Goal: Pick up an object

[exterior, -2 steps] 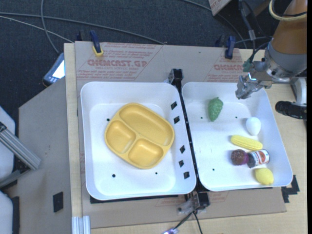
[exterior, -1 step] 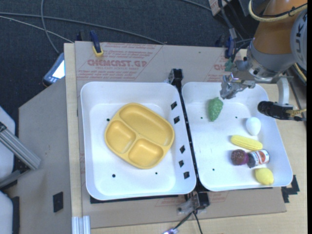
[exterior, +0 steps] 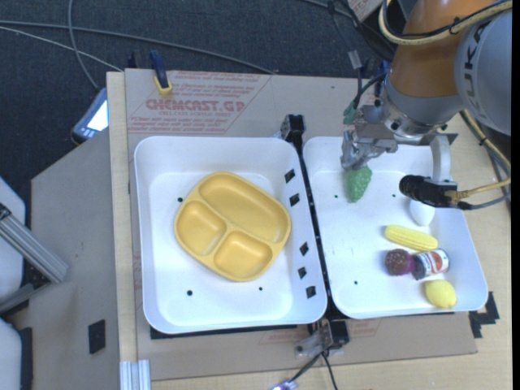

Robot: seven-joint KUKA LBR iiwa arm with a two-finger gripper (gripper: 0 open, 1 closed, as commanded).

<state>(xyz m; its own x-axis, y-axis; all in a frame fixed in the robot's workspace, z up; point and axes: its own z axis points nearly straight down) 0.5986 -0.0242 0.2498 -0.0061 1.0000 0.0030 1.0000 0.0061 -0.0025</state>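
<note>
A grey KUKA arm (exterior: 443, 55) with an orange band reaches over the right bin (exterior: 341, 295) on the tabletop, its gripper (exterior: 357, 162) poised at the bin's far left corner with its fingers clasped on the top of a green leafy toy vegetable (exterior: 357, 184), which hangs down toward the bin floor. Toward the bin's near right corner lie a yellow corn cob (exterior: 410, 236), a dark reddish round fruit (exterior: 397, 262), a small red-labelled can (exterior: 432, 263) and a yellow lemon (exterior: 440, 293). In the left bin (exterior: 154, 242), a yellow sectioned plate (exterior: 232, 224) sits near the middle.
</note>
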